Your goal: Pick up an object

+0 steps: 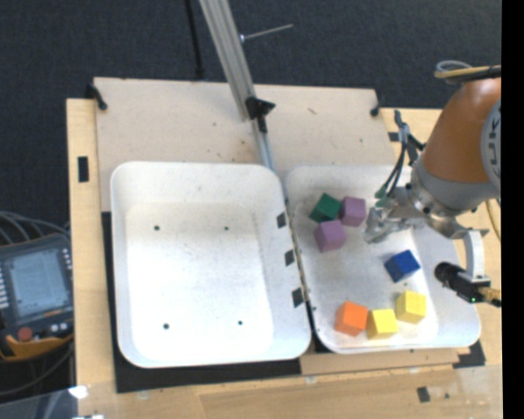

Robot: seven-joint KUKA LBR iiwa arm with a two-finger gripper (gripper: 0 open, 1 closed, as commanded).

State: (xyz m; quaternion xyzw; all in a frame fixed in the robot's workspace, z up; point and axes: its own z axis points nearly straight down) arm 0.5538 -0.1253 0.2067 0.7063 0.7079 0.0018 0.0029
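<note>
Bench (83,234): light wood top with a paler board (183,120) laid over its rear part. Two shallow white bins sat side by side on it, the left bin (122,234) larger, the right bin (458,326) touching it along the middle seam. A slanted metal post (231,46) rose from the board behind the bins.

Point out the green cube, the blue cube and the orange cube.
green cube (327,207), camera view, top face
blue cube (403,264), camera view, top face
orange cube (352,318), camera view, top face
</note>
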